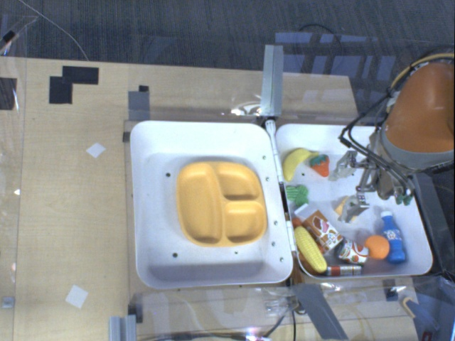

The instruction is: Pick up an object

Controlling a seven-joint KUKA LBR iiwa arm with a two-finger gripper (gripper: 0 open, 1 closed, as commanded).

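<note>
My gripper point(353, 187) hangs over the middle of the right bin point(419, 261), below the grey wrist and its orange band. It stands open, and I see only bin floor between the fingers. A small pale yellow piece point(342, 206) lies right beside the lower fingertip. To the gripper's left lie a yellow banana point(296, 163), a red-orange toy point(320, 165) and a green toy point(296, 194). Nearer the front are a corn cob point(310, 249), a snack box point(323, 231), a can point(352, 251), an orange point(377, 247) and a blue bottle point(393, 238).
The left bin point(153, 190) holds a yellow divided tray point(220, 202). A red marker point(345, 269) lies along the right bin's front wall. A grey post point(273, 77) stands behind the seam between the bins. Black cables run beside the wrist.
</note>
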